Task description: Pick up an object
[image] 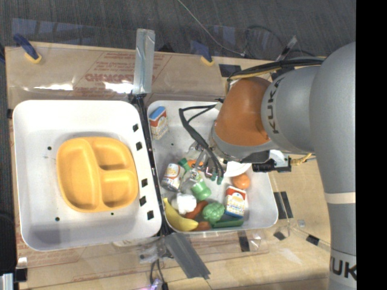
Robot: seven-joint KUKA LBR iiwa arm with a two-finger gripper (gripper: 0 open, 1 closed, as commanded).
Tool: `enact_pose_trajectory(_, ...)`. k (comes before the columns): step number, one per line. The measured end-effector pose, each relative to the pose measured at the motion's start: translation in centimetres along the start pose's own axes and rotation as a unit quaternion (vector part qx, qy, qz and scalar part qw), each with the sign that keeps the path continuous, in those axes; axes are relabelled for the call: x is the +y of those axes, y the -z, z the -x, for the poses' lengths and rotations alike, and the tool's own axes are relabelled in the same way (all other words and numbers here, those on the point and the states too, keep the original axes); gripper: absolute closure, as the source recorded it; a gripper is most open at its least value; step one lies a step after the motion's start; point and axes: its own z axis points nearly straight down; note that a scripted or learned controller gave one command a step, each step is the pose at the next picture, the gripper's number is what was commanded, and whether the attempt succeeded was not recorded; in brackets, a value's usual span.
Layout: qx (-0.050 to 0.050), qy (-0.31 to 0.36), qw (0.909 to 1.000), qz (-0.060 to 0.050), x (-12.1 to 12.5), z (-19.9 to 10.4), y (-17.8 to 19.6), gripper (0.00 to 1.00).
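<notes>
My pincer (204,169), its spread impossible to judge, hangs over the toy heap (205,201) crowding the right bin's (266,213) near edge, where tight neighbours could make a grab slip.

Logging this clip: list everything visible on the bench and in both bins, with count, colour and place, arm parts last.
left bin: 1, white, left half of bench
divided plate: 1, yellow, middle of left bin
right bin: 1, white, beside the left bin
small carton: 1, white with orange and blue, far left corner of right bin
banana: 1, yellow, near left corner of right bin
small can: 1, white and orange, left side of right bin
red-topped carton: 1, white and red, near right of right bin
green toy pieces: several, green, near edge of right bin
arm: 1, grey with orange band, from the right over the right bin
gripper: 1, dark, low among the right bin's clutter
</notes>
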Motion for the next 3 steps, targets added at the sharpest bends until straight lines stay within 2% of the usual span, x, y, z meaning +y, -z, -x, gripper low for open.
enact_pose_trajectory(1,0.005,0.087,0.9962,0.005,-0.1,-4.0,-0.2,0.0)
enact_pose_trajectory(2,0.003,0.088,0.9961,0.005,0.0,-3.8,0.9,1.0)
enact_pose_trajectory(3,-0.002,0.024,0.9997,0.005,2.2,9.9,11.9,1.0)
